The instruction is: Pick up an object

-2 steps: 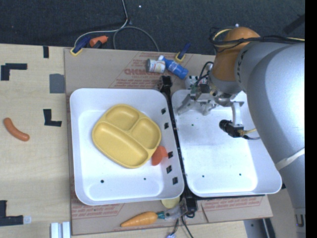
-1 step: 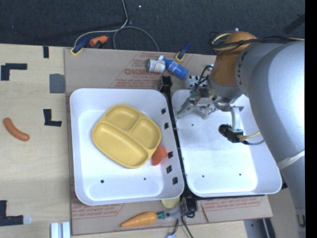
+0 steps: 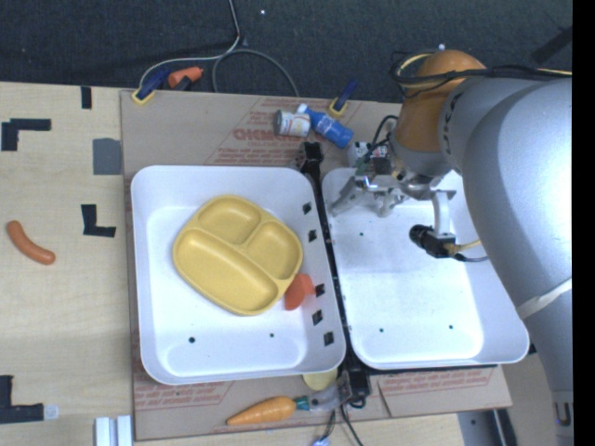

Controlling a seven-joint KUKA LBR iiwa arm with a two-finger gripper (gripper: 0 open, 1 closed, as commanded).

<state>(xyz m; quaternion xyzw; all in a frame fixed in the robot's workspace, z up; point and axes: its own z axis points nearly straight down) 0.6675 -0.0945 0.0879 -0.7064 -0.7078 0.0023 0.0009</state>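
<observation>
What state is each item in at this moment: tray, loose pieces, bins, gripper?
Yellow divided plastic tray: flat, tilted askew in left white bin.
Small orange piece: touching the tray's edge.
Right white bin: under the arm.
Gripper: low over right bin's far edge.
Toy carrot: lying outside bins.

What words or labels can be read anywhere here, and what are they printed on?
Red lettering on the cardboard sheet above the left bin: too blurred to read.
More red print on the cardboard's lower edge: too blurred to read.
Label on the small bottle: too small to read.
Black marks on the wooden bench: shapes, not letters.
</observation>
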